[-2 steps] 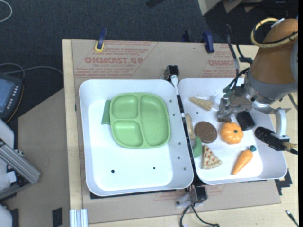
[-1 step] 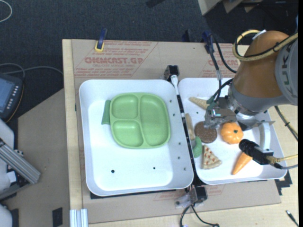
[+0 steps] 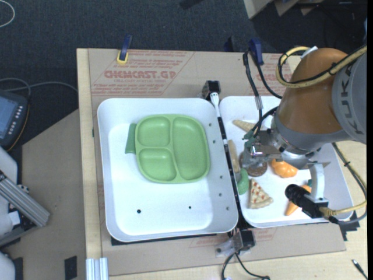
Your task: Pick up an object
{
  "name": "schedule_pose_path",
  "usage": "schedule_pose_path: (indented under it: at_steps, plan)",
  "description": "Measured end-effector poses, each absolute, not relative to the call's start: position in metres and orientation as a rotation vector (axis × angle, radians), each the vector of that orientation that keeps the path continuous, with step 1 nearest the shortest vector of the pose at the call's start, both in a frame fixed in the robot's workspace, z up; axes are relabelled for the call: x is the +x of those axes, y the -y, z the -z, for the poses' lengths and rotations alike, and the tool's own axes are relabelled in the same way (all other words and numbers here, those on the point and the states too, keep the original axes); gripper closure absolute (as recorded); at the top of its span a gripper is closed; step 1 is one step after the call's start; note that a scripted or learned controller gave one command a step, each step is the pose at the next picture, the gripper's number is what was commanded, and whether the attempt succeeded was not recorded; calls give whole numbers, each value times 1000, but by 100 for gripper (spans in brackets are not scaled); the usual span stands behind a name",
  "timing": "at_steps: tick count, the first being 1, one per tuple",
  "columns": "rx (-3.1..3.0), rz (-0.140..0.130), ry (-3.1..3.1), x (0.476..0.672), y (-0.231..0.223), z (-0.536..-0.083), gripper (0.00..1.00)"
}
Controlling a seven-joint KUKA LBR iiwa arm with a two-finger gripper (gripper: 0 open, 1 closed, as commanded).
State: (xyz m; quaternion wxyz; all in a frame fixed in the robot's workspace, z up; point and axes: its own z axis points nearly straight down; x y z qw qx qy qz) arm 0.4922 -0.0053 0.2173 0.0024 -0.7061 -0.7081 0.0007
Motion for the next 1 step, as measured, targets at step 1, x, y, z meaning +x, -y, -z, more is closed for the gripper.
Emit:
schedule_pose_path:
  at_steps: [1]
  plan:
    - [-2216,-2,2221,470,-18,-222,100]
